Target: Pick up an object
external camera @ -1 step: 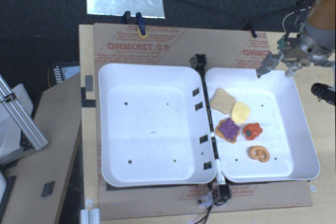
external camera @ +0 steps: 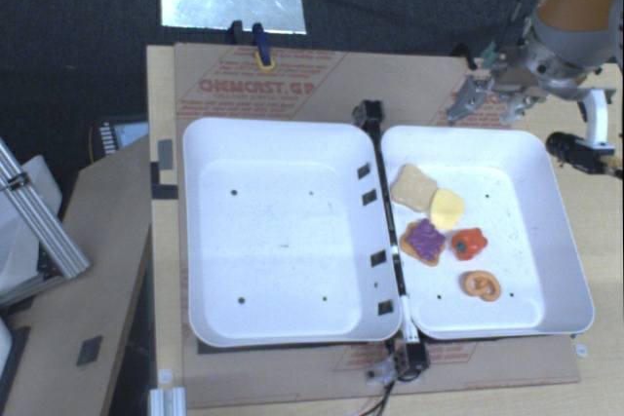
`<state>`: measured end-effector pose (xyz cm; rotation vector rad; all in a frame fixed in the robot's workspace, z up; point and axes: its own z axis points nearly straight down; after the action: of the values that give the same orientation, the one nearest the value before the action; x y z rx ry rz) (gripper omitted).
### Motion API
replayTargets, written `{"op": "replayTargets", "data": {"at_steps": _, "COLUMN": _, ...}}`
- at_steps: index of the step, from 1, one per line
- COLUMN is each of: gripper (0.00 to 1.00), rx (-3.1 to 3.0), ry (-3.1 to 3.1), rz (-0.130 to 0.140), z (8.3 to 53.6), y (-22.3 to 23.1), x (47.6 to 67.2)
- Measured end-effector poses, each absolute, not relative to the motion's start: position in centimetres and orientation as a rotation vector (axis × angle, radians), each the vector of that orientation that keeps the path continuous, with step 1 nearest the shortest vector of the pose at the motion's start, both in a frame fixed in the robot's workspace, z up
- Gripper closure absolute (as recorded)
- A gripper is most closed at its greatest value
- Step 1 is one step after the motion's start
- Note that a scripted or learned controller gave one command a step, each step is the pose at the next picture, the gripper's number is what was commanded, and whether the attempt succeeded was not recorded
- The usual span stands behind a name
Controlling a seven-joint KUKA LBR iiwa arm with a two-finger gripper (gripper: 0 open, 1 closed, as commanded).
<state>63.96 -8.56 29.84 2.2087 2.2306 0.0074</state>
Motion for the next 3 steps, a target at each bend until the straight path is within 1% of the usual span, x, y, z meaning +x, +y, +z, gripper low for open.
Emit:
{"op": "replayTargets", "data": {"at_steps": 1, "gripper": 0.00, "rx": 2.203, "ry": 2.231, "rz": 0.016, "z": 37.4, "y": -1.2, "x": 63.4}}
{"op": "replayTargets", "data": {"at_steps": 2, "gripper": 0.00, "rx": 2.205, "ry": 2.221, "rz": 0.022, "z": 49.8, "y": 0.4, "x": 59.0}}
{"op": "replayTargets", "data": {"at_steps": 3, "gripper": 1.00, "rx": 2.207, "ry": 2.228, "rz": 0.008, "z": 50.1, "y": 0.3, "x": 59.2}}
